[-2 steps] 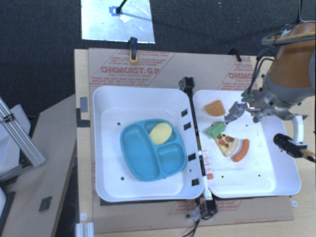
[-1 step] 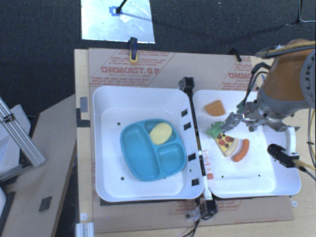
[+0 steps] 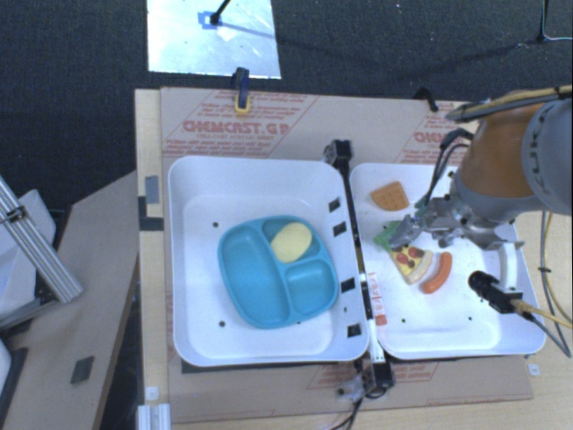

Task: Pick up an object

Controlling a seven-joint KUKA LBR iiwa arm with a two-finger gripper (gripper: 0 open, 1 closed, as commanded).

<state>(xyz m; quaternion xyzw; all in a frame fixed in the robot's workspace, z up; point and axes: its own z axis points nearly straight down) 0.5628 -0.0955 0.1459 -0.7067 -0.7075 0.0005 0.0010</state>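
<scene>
Just above the pizza slice (image 3: 412,262), the gripper (image 3: 405,231) is set low over a green piece (image 3: 387,237), presumably to grasp it; whether it grips cannot be told.

We see a blue divided tray (image 3: 269,276) holding a pale yellow lump (image 3: 291,241) in a white bin (image 3: 192,267). We also note a tan toast piece (image 3: 389,195), a red-dotted yellow pizza slice (image 3: 412,262) and an orange-red sausage (image 3: 438,273).

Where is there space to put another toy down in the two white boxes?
Left bin: bare floor all round the blue tray. Right bin: bare near edge, below the sausage. Crowded around the pizza slice, under the gripper.
</scene>
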